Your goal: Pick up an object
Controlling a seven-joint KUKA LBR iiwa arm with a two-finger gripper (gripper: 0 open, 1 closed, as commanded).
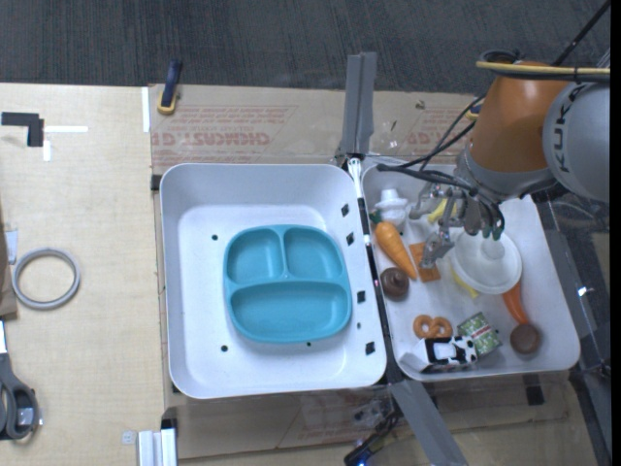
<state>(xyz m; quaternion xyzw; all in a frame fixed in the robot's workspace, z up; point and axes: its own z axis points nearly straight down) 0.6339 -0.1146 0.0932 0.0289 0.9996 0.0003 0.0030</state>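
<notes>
My gripper (444,233) hangs low over the back middle of the right bin (553,260), below the orange band of the arm (514,115). Just under it lie a small orange piece (425,260) and a white bowl (485,265) to its right. An orange carrot (393,246) lies to its left, with a white item (390,205) behind the carrot. A yellow object (439,202) shows partly beside the wrist. I see nothing clearly held.
The right bin also holds a brown round piece (395,282), a pretzel (433,327), a green-and-white carton (476,333), a brown ball (525,338) and an orange stick (514,306). A blue divided plate (288,284) lies in the left bin (184,260). Cables trail from the arm.
</notes>
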